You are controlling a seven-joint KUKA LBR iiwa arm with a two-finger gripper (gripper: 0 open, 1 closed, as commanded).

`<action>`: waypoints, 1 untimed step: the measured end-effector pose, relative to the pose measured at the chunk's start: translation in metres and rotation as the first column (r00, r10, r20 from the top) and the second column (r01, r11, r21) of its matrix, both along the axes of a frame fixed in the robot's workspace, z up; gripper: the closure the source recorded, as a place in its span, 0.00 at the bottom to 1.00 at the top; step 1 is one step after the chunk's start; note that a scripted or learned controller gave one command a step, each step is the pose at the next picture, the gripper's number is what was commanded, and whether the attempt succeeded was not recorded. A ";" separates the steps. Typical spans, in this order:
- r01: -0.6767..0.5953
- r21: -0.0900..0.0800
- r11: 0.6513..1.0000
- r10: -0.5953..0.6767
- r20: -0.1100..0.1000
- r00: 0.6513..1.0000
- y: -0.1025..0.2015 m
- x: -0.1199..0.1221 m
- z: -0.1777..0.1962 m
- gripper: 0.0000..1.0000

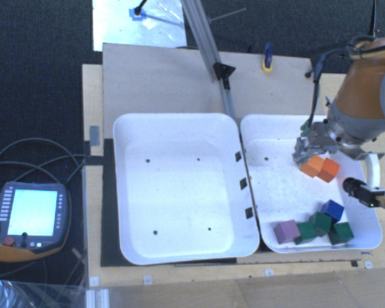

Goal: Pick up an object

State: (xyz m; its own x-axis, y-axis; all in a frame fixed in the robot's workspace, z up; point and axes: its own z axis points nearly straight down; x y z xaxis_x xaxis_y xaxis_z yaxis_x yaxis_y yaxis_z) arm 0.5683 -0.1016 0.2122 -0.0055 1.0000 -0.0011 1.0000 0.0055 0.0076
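Two shallow white bins side by side on a pale bench (160, 76), seen from above at a slant: left bin (179, 197) and right bin (276, 185), rims meeting along the middle, with three small black clips (243, 183) spaced down that shared edge.

All blocks in the right bin. In its far right part, a light orange block (314, 165) and a darker orange block (330, 170), touching each other. Toward the near right corner, a loose cluster:
- blue block (332, 208) on the far side of the group
- middle green block (321, 222) just beside the blue one
- left green block (306, 231) and right green block (341, 233) flanking it nearer the rim
- mauve block (285, 230) at the cluster's left end, against the left green block

Grey arm (366, 101) with its orange band reaching in from the right, above the far right side of the right bin. Gripper (306, 151) low over that bin, just beside the light orange block at its upper left, meeting or overlapping it from this angle. Cannot tell whether open or closed, nor whether anything is gripped: too small and blurred.

Beyond the bins:
- a metal pole (202, 31) slanting down from the top edge toward the far rims
- a blue clamp (267, 55) at the bench's far edge
- a shiny sheet (138, 15) on the dark floor past the bench

Well left of the bench, a teach pendant (29, 220) with a bright screen, ringed by loops of dark cable.
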 end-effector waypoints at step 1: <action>0.000 0.000 1.000 0.000 -0.001 1.000 0.000 0.002 0.036 1.00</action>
